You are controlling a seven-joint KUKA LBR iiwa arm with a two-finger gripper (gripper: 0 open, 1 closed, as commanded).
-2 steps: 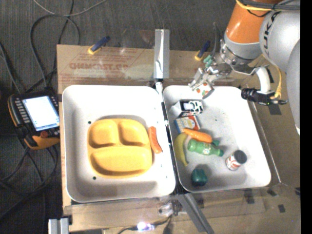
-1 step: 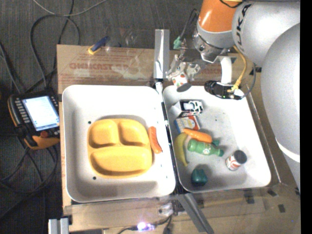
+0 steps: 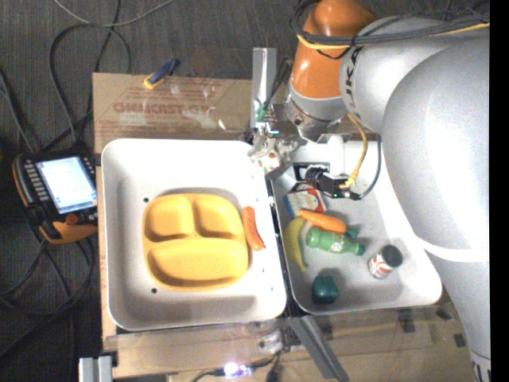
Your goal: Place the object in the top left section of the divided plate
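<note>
A yellow divided plate [image 3: 193,239] lies in the middle of the left white bin [image 3: 119,213]. Its top left section [image 3: 169,216] holds nothing. An orange sausage-shaped object [image 3: 253,228] lies on the bin floor, touching the plate's right rim. My gripper [image 3: 268,151] hangs over the top of the wall between the two bins, above and to the right of the plate. Its tip is dark and cluttered, and a small orange and white speck shows just under it.
The right bin [image 3: 413,289] holds a banana [image 3: 295,243], a carrot [image 3: 322,221], a green bottle [image 3: 335,243], a small can [image 3: 384,263], a dark green lump [image 3: 324,286] and a small carton [image 3: 305,201]. Cardboard [image 3: 171,110] lies behind the left bin. A pendant [image 3: 60,185] sits at the left.
</note>
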